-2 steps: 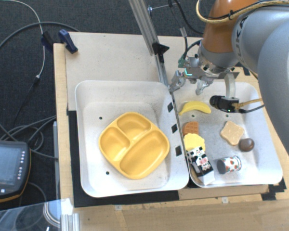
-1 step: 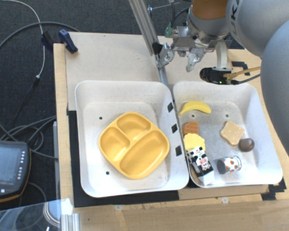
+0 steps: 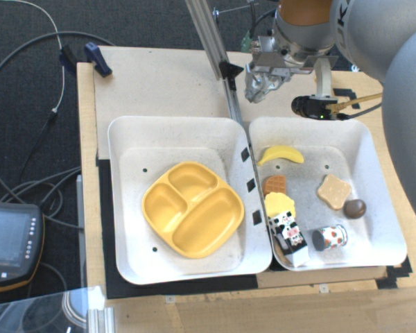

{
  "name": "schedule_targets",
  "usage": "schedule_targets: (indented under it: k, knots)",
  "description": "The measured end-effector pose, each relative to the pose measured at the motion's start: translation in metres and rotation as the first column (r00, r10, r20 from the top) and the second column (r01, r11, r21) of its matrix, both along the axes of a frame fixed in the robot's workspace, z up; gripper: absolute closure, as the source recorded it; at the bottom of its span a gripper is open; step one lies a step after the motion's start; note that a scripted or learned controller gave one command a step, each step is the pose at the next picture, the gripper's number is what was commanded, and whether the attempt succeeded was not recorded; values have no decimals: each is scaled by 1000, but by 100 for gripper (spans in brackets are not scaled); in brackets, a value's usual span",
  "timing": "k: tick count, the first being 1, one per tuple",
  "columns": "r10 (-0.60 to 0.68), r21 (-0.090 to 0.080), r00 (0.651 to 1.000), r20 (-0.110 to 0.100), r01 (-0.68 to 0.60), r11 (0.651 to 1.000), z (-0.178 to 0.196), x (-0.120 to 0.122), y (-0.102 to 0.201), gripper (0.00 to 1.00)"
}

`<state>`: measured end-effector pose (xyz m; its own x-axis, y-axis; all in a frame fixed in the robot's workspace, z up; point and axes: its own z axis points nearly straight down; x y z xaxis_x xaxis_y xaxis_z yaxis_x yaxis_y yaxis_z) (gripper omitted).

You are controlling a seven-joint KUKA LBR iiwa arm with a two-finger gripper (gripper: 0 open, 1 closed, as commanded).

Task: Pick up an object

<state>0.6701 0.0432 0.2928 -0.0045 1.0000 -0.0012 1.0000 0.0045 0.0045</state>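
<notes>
The end effector is hanging above the surface, just beyond the far rim of the two bins and close to the divider between them. Nothing is lying between its tips; whether it is released or clenched cannot be told from here.

All candidate objects are sitting nearer the viewer than the end effector, in the right bin.

- The banana is lying closest, almost directly below the end effector toward the viewer. It is judged light, fairly firm and smooth-skinned. Take hold across the middle of its curve, where the body is narrowest for the tips.
- The waffle is lying just past the banana, flat and thin; its edges are offering little purchase.
- The yellow block and the cow-patterned carton are resting further on, against the divider wall, which is crowding a grasp from that side.
- The toast slice, the brown ball and the small can are sitting further away and to the arm's side. The ball is likely to roll and the can, lying on its side, likewise.

The yellow divided plate is occupying the left bin, diagonally away from the end effector; it looks rigid and wide, so only a rim pinch would serve.

The banana is judged the easiest pick.
</notes>
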Motion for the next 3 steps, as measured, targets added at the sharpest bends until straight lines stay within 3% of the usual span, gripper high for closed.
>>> schedule_targets:
  k: [1, 2, 3]
  knots:
    - [-9, 0, 1000, -12, 9, 1000, -50, 8, -32, 100]
    - [-1, 3, 1000, -10, 1, 1000, -35, -66, 3, 100]
    - [-7, 2, 1000, -16, 8, 1000, -84, -158, 0, 100]
